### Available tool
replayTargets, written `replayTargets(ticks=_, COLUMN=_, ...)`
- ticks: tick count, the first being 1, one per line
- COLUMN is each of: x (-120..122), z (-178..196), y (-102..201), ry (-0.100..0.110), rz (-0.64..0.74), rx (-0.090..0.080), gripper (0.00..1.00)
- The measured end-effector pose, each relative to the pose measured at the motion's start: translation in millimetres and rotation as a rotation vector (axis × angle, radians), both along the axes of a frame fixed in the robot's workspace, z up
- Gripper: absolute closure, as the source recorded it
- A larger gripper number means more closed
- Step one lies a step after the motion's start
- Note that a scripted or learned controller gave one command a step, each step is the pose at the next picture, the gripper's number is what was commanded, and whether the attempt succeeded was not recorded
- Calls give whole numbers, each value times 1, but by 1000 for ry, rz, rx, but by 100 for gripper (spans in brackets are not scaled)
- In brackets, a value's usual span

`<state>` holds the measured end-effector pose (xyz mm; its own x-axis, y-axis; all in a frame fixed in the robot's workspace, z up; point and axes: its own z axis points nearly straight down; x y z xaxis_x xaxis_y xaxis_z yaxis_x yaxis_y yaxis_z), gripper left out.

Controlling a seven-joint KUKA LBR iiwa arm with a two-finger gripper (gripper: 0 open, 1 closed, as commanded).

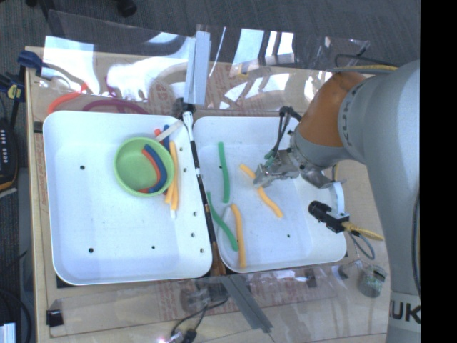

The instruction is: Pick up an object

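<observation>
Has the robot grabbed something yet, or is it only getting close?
Done: the tool is down in the right bin, at the orange sticks. In hand: nothing seen lifted; I cannot tell if it grips one. Left: grabbing and raising a piece. The green bowl sits in the left bin.

two white bins [71, 213] on bench [128, 295]

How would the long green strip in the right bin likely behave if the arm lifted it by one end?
The green strip is long, thin and slightly curved, so it probably flops or droops rather than staying stiff. Its slimness suggests it is light. Lying flat on the right bin floor, it seems unlikely to roll when pushed.
</observation>
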<state>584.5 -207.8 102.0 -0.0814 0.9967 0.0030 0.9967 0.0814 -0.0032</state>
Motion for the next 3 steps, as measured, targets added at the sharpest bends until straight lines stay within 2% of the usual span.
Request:
replayTargets(ticks=1, x=0, z=0, y=0, ry=0, rz=0, rx=0, gripper=0)
replayTargets(ticks=2, x=-28, z=-11, y=18, ry=0, rz=124, rx=-1, gripper=0)
replayTargets(ticks=3, x=-28, z=0, y=18, ry=-1, rz=128, rx=-1, gripper=100)
